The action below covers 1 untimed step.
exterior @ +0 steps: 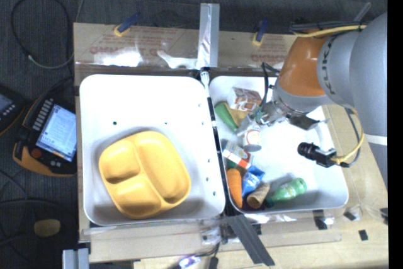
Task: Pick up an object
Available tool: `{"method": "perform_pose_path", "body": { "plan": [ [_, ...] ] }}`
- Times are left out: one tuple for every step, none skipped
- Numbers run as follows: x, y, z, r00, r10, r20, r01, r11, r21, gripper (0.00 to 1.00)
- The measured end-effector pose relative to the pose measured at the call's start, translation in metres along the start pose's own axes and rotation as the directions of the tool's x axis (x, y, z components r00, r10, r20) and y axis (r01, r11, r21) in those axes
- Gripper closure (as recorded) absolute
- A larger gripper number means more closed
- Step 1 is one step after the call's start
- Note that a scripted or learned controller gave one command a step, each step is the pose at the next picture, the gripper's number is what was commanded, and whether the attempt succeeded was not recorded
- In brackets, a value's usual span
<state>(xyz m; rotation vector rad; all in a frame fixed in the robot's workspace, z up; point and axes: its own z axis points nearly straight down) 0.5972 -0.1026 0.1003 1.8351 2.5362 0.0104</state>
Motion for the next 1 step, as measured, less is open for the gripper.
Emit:
{"method": "perform_pose_path", "body": {
  "plan": [
    [0.0001,-0.0001,0.0001,1.000,0.000,0.000,0.000,1.000,0.000,0.00]
  ]
}}
